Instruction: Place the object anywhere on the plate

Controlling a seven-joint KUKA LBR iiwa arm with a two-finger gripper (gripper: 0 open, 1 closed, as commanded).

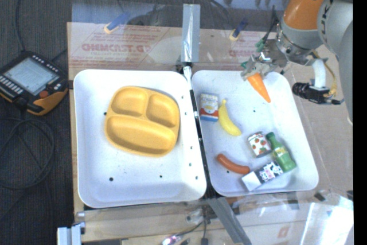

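The yellow sectioned plate [143,119] lies in the left bin [92,181]. My gripper [258,67] hangs over the far edge of the right bin [298,123], well to the right of the plate. Its fingers are shut on the thick end of an orange carrot [260,86]. The carrot slants down and to the right from the fingers, its tip pointing into the right bin.
The right bin holds a small carton [209,107], a banana [228,120], a sausage [233,164], a strawberry box [258,144], a green bottle [281,153] and a cow-print carton [262,174]. A metal divider post [190,37] stands between the bins at the back.
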